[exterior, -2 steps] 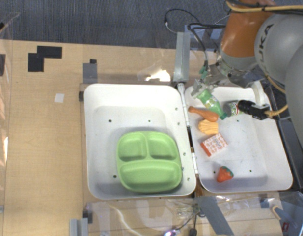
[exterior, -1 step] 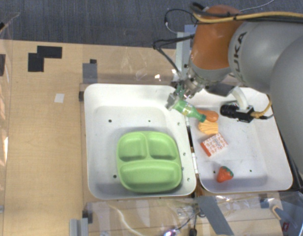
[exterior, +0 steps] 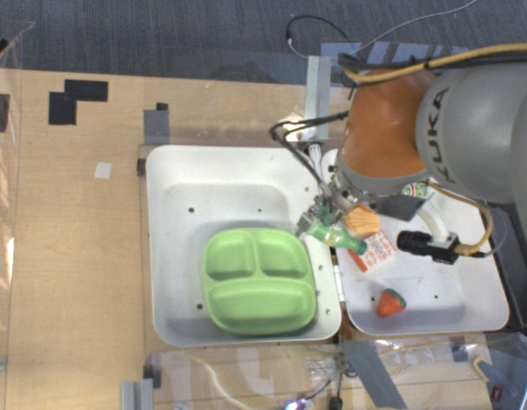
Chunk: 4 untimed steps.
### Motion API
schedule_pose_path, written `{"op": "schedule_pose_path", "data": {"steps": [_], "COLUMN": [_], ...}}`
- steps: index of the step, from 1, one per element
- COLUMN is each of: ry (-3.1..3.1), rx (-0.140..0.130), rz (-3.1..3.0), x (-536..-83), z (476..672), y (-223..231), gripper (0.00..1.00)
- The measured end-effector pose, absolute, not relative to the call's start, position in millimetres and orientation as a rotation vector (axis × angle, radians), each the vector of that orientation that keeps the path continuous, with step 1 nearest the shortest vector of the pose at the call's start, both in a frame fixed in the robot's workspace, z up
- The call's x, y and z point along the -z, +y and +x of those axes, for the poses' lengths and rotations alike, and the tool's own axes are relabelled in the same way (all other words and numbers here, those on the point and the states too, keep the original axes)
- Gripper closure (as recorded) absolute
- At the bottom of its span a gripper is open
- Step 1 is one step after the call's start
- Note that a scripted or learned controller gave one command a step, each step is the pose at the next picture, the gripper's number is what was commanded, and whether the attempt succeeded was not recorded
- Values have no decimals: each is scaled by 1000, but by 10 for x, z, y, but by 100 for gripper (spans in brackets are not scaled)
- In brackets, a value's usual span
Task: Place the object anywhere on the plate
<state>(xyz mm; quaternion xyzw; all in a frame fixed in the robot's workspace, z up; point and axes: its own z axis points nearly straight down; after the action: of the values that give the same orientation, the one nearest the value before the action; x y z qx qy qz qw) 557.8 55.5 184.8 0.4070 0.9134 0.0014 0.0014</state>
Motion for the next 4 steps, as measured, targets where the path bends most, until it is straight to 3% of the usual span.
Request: {"op": "schedule_pose_path", "data": {"steps": [1,2,3,4], "ry": [2955,3045,3082,3125], "rx": [-4,-5,-7,-4], "rz": [1062,759,573,300], "x": [-1843,-1690,-2499,-1995], "z": [5003,5045,5789,4879], "y": [855,1596,1911,1789], "gripper": [100,100,100,100]}}
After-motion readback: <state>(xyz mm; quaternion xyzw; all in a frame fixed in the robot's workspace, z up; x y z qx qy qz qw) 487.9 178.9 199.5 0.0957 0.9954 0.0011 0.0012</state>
